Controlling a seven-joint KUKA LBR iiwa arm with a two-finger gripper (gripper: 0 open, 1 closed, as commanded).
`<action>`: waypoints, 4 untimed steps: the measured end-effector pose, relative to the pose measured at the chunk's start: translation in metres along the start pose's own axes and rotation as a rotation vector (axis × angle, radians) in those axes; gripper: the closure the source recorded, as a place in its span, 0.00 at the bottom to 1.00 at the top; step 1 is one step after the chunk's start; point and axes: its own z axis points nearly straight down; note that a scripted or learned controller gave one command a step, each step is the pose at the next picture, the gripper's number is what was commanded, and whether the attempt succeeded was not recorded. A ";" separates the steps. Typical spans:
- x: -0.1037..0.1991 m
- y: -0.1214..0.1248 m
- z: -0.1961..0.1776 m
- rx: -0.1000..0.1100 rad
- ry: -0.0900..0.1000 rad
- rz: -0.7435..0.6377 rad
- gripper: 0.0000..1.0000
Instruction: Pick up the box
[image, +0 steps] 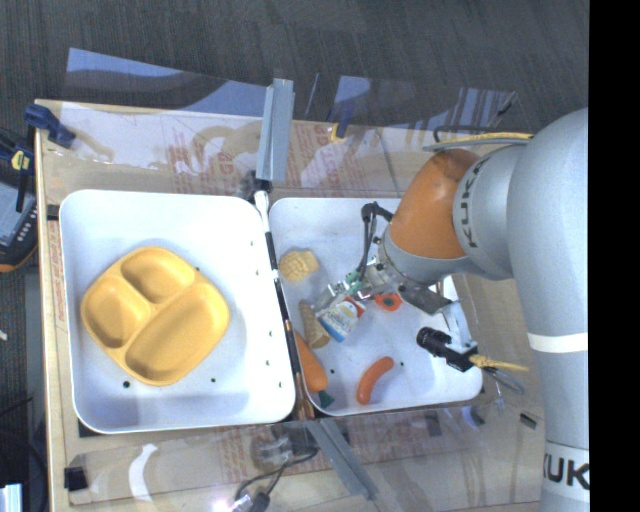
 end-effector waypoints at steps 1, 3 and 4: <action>-0.001 0.000 -0.010 0.001 -0.001 -0.004 1.00; 0.033 -0.050 0.000 -0.002 -0.001 -0.120 0.00; 0.043 -0.073 -0.002 -0.009 -0.011 -0.098 0.00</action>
